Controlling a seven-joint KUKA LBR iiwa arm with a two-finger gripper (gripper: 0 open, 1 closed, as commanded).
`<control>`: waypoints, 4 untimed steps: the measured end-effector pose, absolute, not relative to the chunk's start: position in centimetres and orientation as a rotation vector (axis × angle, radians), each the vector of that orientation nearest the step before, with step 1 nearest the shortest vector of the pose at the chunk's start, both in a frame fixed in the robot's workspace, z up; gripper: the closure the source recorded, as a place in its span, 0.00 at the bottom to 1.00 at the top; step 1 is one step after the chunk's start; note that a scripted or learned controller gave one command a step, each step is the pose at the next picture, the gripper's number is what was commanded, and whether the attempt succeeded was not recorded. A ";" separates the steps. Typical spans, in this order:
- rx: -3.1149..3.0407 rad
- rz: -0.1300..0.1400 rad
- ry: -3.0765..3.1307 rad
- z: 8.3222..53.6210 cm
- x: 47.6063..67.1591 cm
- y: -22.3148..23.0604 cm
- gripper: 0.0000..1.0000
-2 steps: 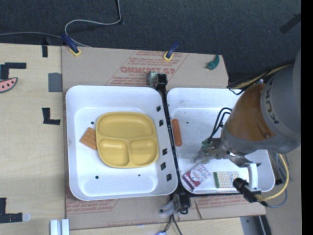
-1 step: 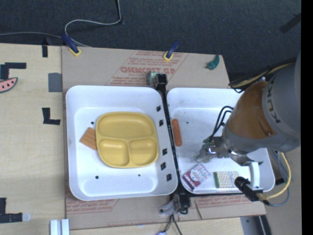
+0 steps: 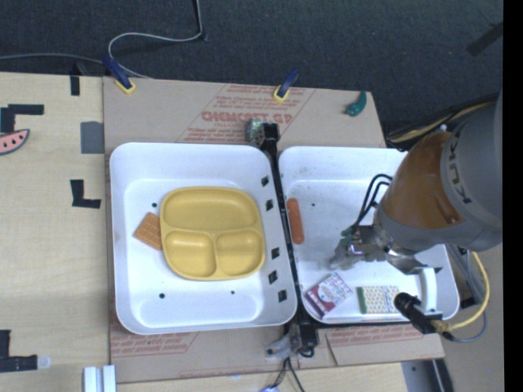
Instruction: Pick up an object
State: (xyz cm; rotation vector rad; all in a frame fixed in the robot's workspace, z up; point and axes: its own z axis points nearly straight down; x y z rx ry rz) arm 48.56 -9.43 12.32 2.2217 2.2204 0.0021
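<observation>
My gripper hangs low over the middle of the right bin, with the grey arm and its orange band coming in from the right. An orange sausage-shaped piece lies along the bin's left wall, well left of the gripper. A red and white packet lies just below the gripper near the front wall. A small green and white card sits to the packet's right. I see nothing between the gripper and the bin floor.
The left bin holds a yellow divided plate with a brown waffle-like piece tucked under its left edge. A black divider separates the bins. Cardboard lies under both.
</observation>
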 end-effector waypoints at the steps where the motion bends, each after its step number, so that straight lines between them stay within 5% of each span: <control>1: 2.222 0.002 2.223 13.2 48.6 -9.4 1.00; 2: 2.222 0.002 2.223 13.2 48.6 -9.4 0.00; 3: 2.222 0.000 2.222 8.6 48.4 -9.9 0.00; 4: 2.216 0.004 2.219 8.6 55.8 -10.3 0.00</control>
